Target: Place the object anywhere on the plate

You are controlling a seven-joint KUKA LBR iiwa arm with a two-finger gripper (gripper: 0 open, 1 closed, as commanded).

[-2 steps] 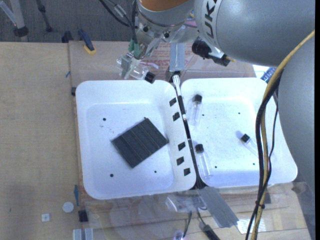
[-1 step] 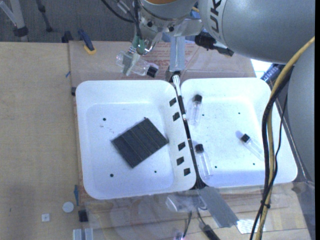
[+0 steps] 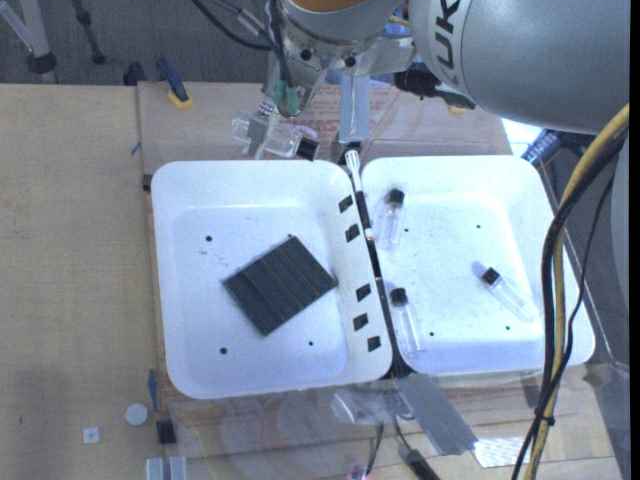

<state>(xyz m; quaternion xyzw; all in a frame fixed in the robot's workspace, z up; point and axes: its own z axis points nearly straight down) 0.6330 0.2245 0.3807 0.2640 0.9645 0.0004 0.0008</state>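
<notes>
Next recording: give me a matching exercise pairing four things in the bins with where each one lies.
Things:
1. dark ridged plate
2. vial by the rim top
3. vial by the rim bottom
4. lone vial

Places:
A. right bin, lower left
B. left bin, middle
C. right bin, right of centre
D. right bin, upper left

Pairs: 1-B, 2-D, 3-A, 4-C

Left bin [image 3: 180,268]: holds one dark ribbed plate [image 3: 279,284], lying flat and turned at an angle.
Right bin [image 3: 520,208]: holds three clear vials with black caps; one near the upper left [image 3: 390,218], one at the lower left [image 3: 404,320], one toward the right [image 3: 505,290].
Arm [image 3: 500,38]: enters from the right, above the bins' far edge.
Gripper [image 3: 305,118]: behind the far rim, near the seam between bins.
</notes>
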